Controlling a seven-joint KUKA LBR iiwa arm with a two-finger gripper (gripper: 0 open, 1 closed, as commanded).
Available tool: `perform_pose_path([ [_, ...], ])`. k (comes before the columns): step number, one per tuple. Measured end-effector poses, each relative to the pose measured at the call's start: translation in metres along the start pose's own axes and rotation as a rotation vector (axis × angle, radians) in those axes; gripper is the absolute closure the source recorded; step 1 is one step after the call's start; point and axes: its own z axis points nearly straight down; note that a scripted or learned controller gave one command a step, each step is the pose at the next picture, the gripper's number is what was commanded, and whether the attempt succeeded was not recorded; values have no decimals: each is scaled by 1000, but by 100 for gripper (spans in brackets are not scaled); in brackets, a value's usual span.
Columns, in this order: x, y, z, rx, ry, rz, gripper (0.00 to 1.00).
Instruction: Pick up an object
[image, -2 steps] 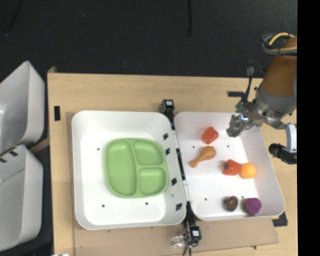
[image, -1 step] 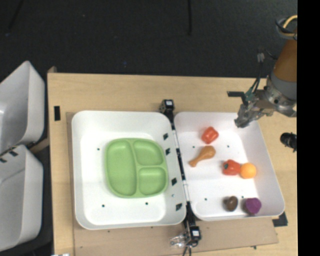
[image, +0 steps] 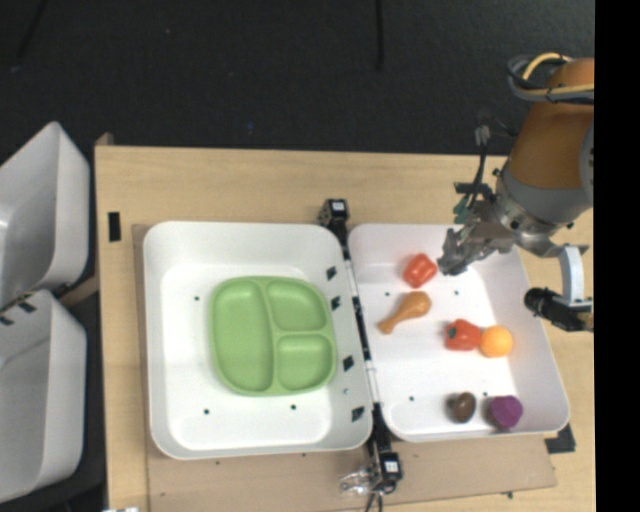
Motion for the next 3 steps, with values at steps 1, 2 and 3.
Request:
perform_pose_path([
  [1,49,-9,11,0,1,-1,100],
  [2,96,-24,23,0,1,-1,100],
  [3,147,-32,26,1,1,-3,100],
])
